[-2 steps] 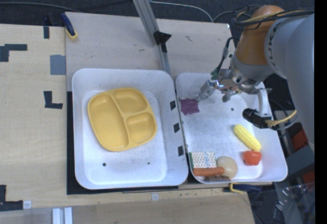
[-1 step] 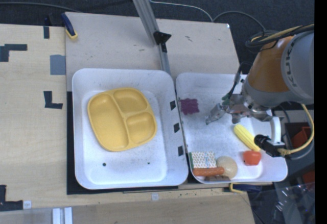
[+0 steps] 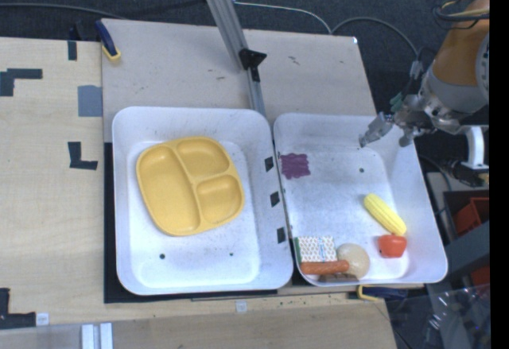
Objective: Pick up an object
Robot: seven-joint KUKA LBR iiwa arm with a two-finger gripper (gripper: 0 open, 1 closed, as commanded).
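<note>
Camera view: tool at the right white bin's 1 o'clock corner; finger spread — cannot tell. Nothing visibly held. Nearest pick: yellow plastic corn cob, toward 6 o'clock from tool, long axis running 10-to-4. Red tomato toy just beyond.

A yellow divided plate lies in the left bin. On the bench behind stand a slanted metal pole, thin cables and a blue-and-yellow item (possibly a clamp).
</note>
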